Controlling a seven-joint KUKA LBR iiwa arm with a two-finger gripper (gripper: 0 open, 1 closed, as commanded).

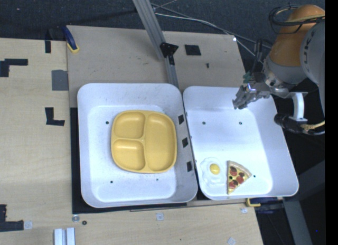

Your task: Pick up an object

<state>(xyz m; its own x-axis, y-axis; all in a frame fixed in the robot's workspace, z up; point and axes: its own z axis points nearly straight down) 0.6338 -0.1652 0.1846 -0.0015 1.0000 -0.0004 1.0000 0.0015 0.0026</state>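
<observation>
A toy pizza slice (237, 176) with red toppings lies near the front of the right bin (264, 133). Beside it on the left rests a toy fried egg (212, 169), white with a yellow yolk. My gripper (242, 100) hangs over the far edge of the right bin, well behind both toys. The arm (290, 48), grey with an orange band, comes in from the upper right. A yellow divided plate (143, 141) sits in the middle of the left bin (95, 133).
A slanted metal pole (153, 22) rises behind the bins and meets the bench near their shared edge. Cables run across the dark floor at the back. Black tape marks and a blue-yellow clip (70, 40) lie on the wooden bench.
</observation>
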